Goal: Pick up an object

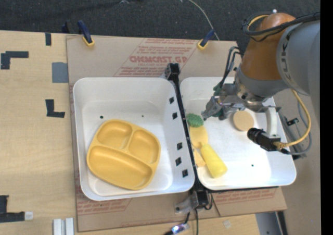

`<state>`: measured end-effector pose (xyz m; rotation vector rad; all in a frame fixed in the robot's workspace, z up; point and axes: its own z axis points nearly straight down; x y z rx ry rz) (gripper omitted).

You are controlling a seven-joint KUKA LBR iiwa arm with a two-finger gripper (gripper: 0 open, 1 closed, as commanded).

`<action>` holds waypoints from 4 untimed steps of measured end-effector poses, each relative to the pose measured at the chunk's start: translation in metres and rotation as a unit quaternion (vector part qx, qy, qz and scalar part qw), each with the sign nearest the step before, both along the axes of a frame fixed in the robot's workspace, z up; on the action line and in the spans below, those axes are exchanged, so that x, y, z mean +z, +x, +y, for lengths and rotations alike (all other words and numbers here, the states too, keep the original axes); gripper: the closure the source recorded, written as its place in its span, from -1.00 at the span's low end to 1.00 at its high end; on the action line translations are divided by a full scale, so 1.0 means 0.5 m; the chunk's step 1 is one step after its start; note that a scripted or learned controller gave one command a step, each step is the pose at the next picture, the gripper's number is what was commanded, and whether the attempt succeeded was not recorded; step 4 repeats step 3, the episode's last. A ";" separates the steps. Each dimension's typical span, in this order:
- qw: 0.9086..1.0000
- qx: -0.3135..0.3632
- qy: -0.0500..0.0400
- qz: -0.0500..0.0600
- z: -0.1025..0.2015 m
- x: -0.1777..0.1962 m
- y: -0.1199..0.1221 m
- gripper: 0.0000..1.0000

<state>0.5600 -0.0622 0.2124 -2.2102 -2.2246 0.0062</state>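
Note:
My gripper (214,109) hangs over the right bin (244,175), its dark fingers pointing down-left toward the bin's left side. Just below-left of it lies a small green object (194,120) against the divider. Beneath that rests a yellow brush-like toy (206,151) with a thick handle slanting down-right. A tan round disc (242,121) lies to the right of the gripper, under the wrist. Nothing shows between the fingers.
The left bin (83,98) holds a yellow divided plate (124,153). A black divider (178,124) runs between the bins. Cables and a black connector (263,140) hang off the arm over the right bin's right side. Clamps hold the cardboard base at the back.

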 end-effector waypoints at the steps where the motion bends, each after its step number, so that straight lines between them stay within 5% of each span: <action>1: 1.000 0.000 0.000 0.000 0.082 -0.005 0.039 1.00; 3: 1.000 0.001 -0.001 0.000 0.312 -0.009 0.108 1.00; 4: 1.000 0.001 -0.001 0.000 0.312 -0.009 0.108 1.00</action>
